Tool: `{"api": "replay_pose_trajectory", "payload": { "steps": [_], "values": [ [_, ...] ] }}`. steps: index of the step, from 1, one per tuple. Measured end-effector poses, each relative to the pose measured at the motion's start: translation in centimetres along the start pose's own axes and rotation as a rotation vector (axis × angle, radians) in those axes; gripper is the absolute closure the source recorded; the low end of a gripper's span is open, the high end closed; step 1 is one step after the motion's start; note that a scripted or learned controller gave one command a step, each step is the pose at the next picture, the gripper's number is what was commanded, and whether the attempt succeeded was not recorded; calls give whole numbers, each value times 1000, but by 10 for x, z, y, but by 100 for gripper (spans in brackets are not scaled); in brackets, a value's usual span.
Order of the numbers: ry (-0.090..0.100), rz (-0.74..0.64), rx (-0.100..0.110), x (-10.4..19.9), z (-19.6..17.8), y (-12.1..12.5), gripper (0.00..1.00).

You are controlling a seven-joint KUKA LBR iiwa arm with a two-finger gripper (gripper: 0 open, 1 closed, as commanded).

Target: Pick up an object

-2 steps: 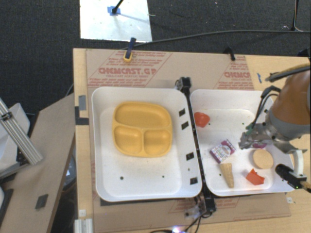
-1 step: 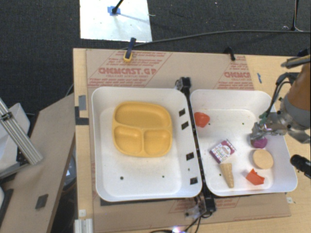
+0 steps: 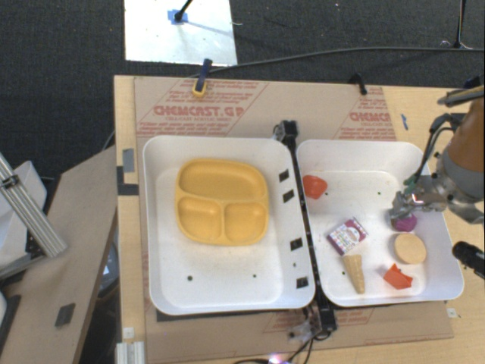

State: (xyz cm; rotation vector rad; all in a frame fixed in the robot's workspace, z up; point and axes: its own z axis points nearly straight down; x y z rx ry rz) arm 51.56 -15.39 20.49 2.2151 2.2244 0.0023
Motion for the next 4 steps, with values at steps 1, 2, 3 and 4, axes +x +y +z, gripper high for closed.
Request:
{"api": "replay_pose_trajectory", "payload": {
  "steps": [1,2,3,4],
  "values": [
    [1,-5,-1,41,-9,24,100],
    [2,-5,0,86,-3,40,100],
    [2,-5,0,136,-17,56,100],
    [2,-6,0,187,-8,77,100]
  ]
}}
